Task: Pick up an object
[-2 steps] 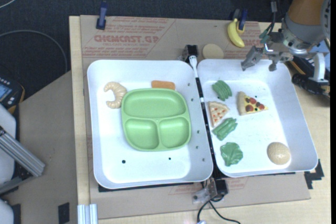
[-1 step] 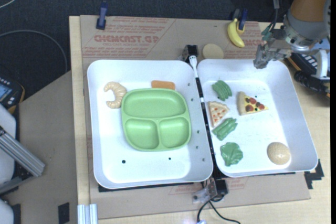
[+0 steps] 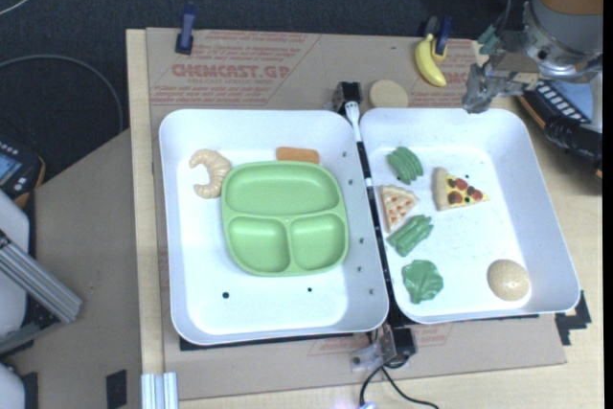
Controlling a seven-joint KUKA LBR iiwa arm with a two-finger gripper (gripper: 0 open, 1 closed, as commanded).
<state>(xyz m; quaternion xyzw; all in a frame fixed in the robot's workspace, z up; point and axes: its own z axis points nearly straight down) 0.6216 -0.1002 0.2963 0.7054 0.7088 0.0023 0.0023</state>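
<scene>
in the right bin [image 3: 536, 170] there's a bunch of toy food: two pizza slices [image 3: 458, 189] [image 3: 397, 203], three green veggie bits [image 3: 405, 163] [image 3: 412, 232] [image 3: 422, 281] and a tan roll [image 3: 508, 279] in the near right corner. nothing's picked up. the gripper [image 3: 476, 98] hangs over the bin's far edge, can't tell how it's set. left bin [image 3: 182, 235] has a green tray [image 3: 284, 215], a croissant [image 3: 211, 170] and an orange block [image 3: 297, 154]. a banana [image 3: 429, 60] and a tan disc [image 3: 388, 94] sit on the board behind.
</scene>
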